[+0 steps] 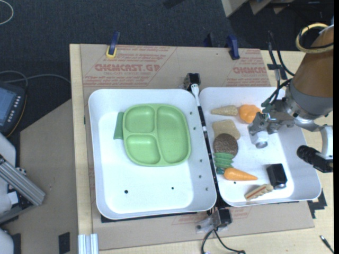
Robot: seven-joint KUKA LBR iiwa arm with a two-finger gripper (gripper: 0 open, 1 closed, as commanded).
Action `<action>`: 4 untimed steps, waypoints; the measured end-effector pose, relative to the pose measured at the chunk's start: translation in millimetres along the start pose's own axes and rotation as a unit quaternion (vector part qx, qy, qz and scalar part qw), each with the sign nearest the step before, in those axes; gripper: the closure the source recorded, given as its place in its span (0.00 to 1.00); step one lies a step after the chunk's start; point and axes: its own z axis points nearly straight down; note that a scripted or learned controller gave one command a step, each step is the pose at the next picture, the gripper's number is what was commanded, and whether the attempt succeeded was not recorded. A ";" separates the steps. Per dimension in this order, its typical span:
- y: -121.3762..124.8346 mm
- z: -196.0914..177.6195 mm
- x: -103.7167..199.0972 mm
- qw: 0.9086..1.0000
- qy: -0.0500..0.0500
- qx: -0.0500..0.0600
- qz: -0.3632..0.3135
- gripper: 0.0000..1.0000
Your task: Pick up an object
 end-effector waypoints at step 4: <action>76.6 -19.0 30.6 1.000 -0.001 -0.001 0.002 1.00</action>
